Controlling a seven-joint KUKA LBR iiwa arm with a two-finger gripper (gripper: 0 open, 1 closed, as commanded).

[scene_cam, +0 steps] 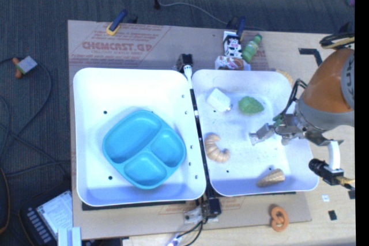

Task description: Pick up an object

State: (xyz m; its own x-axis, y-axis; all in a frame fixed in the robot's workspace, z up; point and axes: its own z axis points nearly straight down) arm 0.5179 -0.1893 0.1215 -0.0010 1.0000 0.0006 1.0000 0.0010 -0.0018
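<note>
Quick read, using the croissant (217,148) in the right bin (288,84) as your anchor, since it looks like the easiest pick.

Nearest the camera, toward the front rim, there's a tan cone-shaped piece (271,178) lying down, off to the croissant's right and closer to the front edge. It's tucked near the rim, so I'd guess it's a fiddlier grab.

The croissant itself sits in the left half of that bin, just beside the divider where the two bins meet. It's curled, with its long axis running roughly near-to-far and the ends hooking rightward.

Your end effector (262,132) hangs to the right of the croissant and a touch farther back, low over bare bin floor. You can see its fingers parted with nothing between them, so it's released and holding nothing. That's the relation that counts: the croissant lies to the left of it and slightly nearer the front, with a clear stretch of floor between them. In my judgement you slide left, and you'd want the fingers to close across the croissant's short width, not along the curl.

Farther back from the croissant you've got a white block (219,100) almost straight behind it, and a green leafy-looking thing (251,105) behind and to the right, near the end effector's far side.

The blue divided tray (144,148) is across the divider, well left of the croissant.
</note>
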